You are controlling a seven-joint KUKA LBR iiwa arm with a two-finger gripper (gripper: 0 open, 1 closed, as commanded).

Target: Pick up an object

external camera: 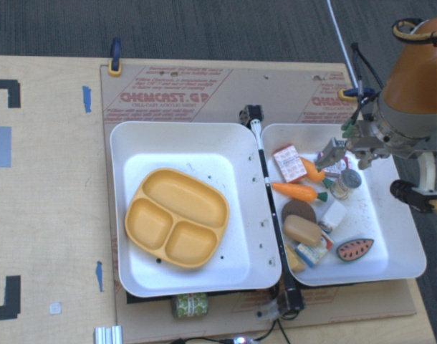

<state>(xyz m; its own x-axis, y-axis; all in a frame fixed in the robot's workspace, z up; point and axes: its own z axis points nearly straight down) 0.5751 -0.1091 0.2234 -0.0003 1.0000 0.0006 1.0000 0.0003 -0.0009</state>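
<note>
The right bin [401,260] holds a heap of toy food. An orange carrot [296,190] lies near the bin's left wall, below a red and white packet [289,163]. A small jar with a silver lid [347,181] sits beside the carrot's tip. Lower down lie a brown disc [297,210], a tan bread piece [303,230], a white block [334,213] and a watermelon slice [355,249]. My gripper [347,156] hangs open over the back of this heap, just above the jar, and nothing sits between its fingers.
In the left bin [125,138] lies a yellow three-part plate [177,216]. A black divider [265,185] runs between the bins. The grey and orange arm [412,84] comes in from the right. A green can [191,304] lies in front of the left bin.
</note>
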